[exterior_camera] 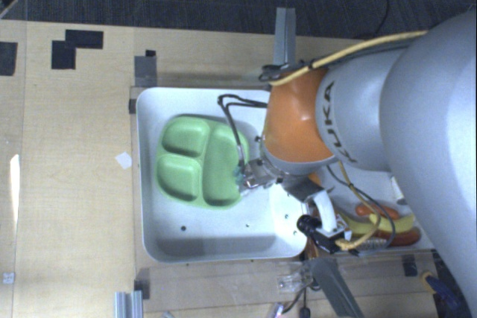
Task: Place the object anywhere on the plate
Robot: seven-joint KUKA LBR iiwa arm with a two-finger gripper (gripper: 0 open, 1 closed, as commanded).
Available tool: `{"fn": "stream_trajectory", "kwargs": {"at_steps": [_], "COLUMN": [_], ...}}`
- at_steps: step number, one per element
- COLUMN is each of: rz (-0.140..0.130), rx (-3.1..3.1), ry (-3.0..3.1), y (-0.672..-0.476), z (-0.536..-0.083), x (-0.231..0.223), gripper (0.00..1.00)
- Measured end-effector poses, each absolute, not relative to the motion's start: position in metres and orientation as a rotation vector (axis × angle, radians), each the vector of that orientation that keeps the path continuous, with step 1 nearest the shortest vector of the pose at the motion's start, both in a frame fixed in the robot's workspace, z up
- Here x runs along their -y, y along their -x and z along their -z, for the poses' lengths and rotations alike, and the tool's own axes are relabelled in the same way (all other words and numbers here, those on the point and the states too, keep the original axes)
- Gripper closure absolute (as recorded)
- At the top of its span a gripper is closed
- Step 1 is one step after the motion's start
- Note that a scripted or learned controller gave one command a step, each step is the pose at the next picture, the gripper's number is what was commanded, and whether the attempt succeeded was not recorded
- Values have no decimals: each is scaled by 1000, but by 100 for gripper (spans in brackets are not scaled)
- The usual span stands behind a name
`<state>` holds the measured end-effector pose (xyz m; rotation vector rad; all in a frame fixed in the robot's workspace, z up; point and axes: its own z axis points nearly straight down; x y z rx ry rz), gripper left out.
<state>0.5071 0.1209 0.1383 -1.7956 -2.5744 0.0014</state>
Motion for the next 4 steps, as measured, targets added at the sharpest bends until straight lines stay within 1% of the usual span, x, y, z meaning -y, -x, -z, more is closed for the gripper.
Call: {"fn": "stream_trajectory", "kwargs": {"at_steps": [1, 2, 3, 4], "rz": [3, -4, 24, -27], "rx": [2648, 2326, 2372, 2490], "ry": [1691, 2108, 2061, 1813], "y": [-569, -523, -589, -625], "z": [-182, -164, -113, -107], "x": [-191, -214, -218, -210], "gripper": [100, 100, 100, 100]}}
